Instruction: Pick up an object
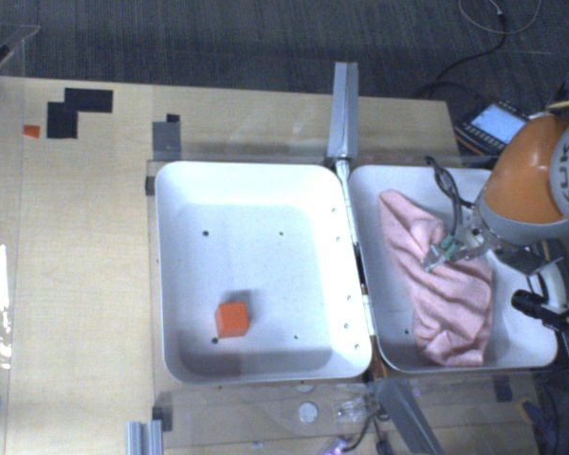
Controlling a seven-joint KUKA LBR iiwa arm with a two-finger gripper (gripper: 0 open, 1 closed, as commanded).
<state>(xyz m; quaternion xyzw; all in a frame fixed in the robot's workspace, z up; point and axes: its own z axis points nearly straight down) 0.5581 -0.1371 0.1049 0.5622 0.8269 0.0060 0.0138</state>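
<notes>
In the left bin (171, 254) there's just an orange cube (232, 319) near the front, well away from the action. Over in the right bin (541, 344), the gripper (448, 250) is down on the pink cloth (434, 287), touching its folds. Can't tell if the fingers are apart or pinched. Looks like the grasp step; next it needs a firm pinch, then lift.

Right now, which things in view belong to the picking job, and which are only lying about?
Belong to the job:
- pink cloth in the right bin
- orange block in the left bin
- gripper, down on the cloth

Just lying about:
- small orange square on the bench
- black shapes beside it
</notes>
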